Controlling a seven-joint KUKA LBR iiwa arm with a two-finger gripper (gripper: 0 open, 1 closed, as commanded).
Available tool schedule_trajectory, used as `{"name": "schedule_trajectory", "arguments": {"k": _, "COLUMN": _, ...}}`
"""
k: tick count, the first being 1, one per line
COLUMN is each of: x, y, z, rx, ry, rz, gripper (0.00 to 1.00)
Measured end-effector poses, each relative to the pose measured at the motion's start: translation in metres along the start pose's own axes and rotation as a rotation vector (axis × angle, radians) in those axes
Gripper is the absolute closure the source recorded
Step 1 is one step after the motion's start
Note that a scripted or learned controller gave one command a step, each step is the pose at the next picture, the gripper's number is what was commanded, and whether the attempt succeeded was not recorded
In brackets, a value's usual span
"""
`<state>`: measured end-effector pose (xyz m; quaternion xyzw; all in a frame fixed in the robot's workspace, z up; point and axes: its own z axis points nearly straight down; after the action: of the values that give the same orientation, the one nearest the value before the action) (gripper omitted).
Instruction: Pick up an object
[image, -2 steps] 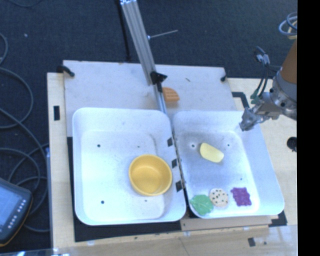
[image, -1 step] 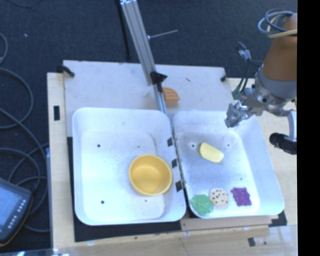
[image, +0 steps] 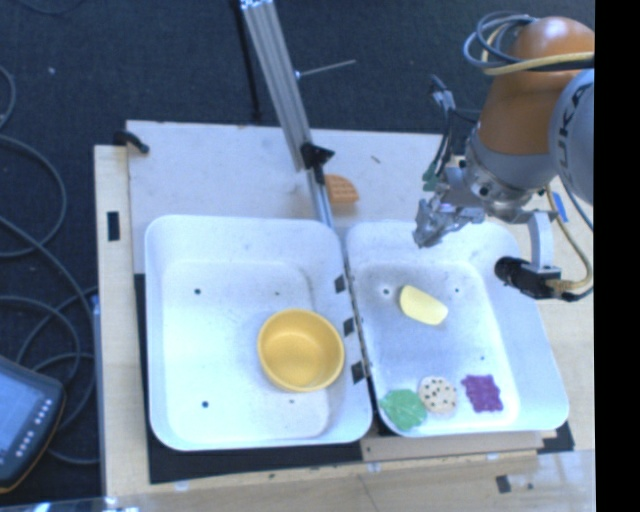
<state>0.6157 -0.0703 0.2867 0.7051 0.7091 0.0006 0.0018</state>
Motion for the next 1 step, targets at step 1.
{"name": "schedule_trajectory", "arguments": {"k": 1, "x": 0.0488, "y": -0.0034, "z": 0.0073, "rx": 0.003, "ry": 0.001, "rz": 0.000, "gripper": 1.00}}
